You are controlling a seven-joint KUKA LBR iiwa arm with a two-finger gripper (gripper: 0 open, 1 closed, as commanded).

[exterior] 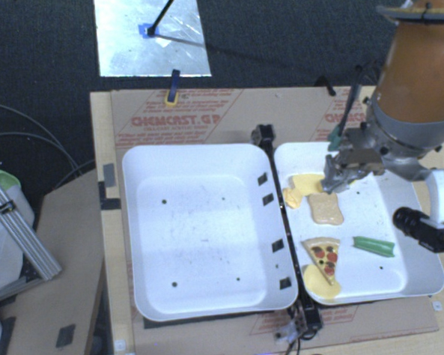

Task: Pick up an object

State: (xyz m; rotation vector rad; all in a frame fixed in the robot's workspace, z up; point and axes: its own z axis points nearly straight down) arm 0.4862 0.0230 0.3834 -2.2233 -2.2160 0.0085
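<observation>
Four food pieces (326, 209) crowd the right bin's (419, 273) left edge.

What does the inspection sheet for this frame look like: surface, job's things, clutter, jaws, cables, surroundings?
Surface: two white bins side by side on a cardboard sheet; left bin, right bin.
Job's things: in the right bin, a pizza slice, a green piece, a tan piece, a yellow piece and another yellow piece at the near edge.
Clutter: nothing seen.
Jaws: gripper low over the right bin beside the tan piece; open or shut cannot be told.
Cables: dark cables on the floor at left.
Surroundings: metal plate on dark carpet behind the bench.
</observation>
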